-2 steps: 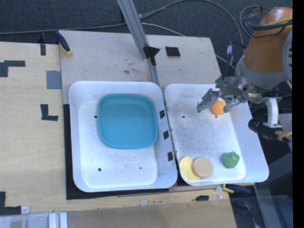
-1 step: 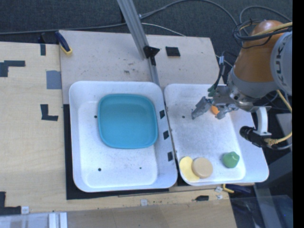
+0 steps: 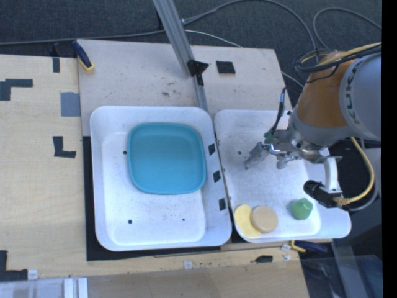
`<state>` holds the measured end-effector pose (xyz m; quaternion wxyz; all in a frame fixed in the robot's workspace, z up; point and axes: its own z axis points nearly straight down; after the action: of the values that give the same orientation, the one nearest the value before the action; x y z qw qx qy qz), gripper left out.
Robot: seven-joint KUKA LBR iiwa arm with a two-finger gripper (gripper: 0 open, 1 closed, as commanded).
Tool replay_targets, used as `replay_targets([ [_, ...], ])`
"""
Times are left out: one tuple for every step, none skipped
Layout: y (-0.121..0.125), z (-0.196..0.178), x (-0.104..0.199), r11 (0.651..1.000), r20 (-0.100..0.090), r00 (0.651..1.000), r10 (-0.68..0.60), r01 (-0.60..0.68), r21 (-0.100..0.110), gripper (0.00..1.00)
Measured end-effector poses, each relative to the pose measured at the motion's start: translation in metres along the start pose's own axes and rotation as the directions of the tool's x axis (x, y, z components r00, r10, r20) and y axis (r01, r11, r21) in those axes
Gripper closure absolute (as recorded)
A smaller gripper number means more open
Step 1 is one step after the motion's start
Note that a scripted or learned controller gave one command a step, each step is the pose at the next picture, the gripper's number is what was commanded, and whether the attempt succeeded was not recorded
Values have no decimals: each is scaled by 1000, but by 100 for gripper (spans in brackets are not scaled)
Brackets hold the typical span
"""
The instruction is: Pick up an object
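I have the gripper [image 3: 268, 157] hanging over the right bin [image 3: 248, 126], fingers spread and holding nothing.

Pickable things sit along that bin's 6 o'clock edge: a tan round disc [image 3: 265, 218] lying partly on a yellow round piece [image 3: 244, 222], and a small green object [image 3: 301, 208] near the 5 o'clock corner, well apart from the fingers. The left bin [image 3: 105, 166] carries a blue square plate [image 3: 166, 157] at its middle. A grey metal pole [image 3: 180, 39] slants in from 12 o'clock toward the seam between the bins. The desk [image 3: 37, 166] is pale wood with dark tape patches; a yellow-handled tool [image 3: 84, 56] lies at 10 o'clock, and black cables [image 3: 248, 8] trail over the dark floor behind.
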<state>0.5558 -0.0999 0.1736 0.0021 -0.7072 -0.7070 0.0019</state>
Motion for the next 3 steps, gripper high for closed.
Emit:
replay_targets([
  [6, 47, 5, 1000, 0, 1000, -1, 1, -1, 0],
  [7, 34, 5, 1000, 0, 1000, -1, 1, -4, 100],
  [12, -10, 10, 1000, 0, 1000, -1, 1, -8, 100],
])
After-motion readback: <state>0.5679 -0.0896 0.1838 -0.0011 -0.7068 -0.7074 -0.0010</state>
